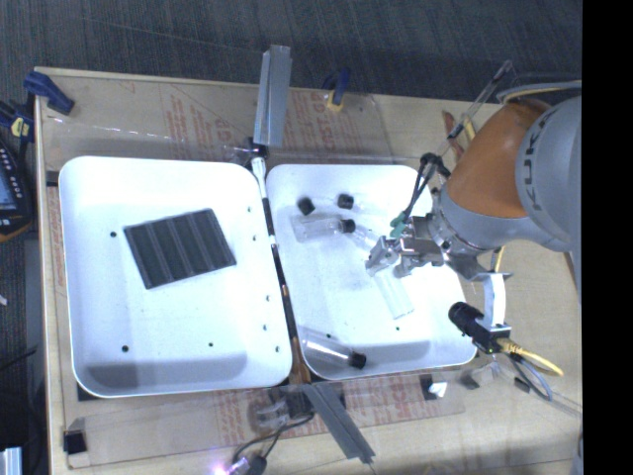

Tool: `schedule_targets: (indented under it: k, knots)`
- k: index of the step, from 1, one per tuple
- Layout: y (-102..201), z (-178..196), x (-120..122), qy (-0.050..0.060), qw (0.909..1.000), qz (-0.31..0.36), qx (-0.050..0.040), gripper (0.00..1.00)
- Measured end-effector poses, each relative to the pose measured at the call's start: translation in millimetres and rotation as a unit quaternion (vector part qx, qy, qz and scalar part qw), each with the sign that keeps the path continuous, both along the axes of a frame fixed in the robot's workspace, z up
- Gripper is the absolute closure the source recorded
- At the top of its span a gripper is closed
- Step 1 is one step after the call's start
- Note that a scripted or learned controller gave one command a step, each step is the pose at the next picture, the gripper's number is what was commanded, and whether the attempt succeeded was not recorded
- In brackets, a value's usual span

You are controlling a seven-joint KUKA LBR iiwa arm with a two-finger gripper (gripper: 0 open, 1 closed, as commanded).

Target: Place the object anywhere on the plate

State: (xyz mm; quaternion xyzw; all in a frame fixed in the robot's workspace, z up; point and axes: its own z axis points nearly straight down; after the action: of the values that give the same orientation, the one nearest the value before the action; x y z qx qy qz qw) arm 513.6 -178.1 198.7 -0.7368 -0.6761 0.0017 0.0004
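A dark grey ribbed plate [180, 247] lies flat in the left bin [89, 354], turned slightly. Several clear plastic tubes with black caps lie in the right bin [435, 349]: one [321, 229] at the upper left, one [332, 350] by the front wall, and one [398, 298] just below the gripper. My gripper [388, 256] hangs low over the middle right of the right bin, right above that last tube. Whether it touches the tube I cannot make out.
Two loose black caps [306, 206] [344, 201] sit near the right bin's back wall. A metal divider bar [270, 97] runs between the bins at the back. The arm's orange band [499, 161] and cables crowd the right bin's right side.
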Motion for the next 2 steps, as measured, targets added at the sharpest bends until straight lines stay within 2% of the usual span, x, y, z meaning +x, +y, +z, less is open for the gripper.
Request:
schedule_targets:
  k: [1, 2]
  knots:
    - [111, 21, 53, 0.000, 0.9989, 0.047, 0.0019, 1.00]
    - [164, -8, 100, 0.000, 0.9926, 0.122, 0.0013, 1.00]
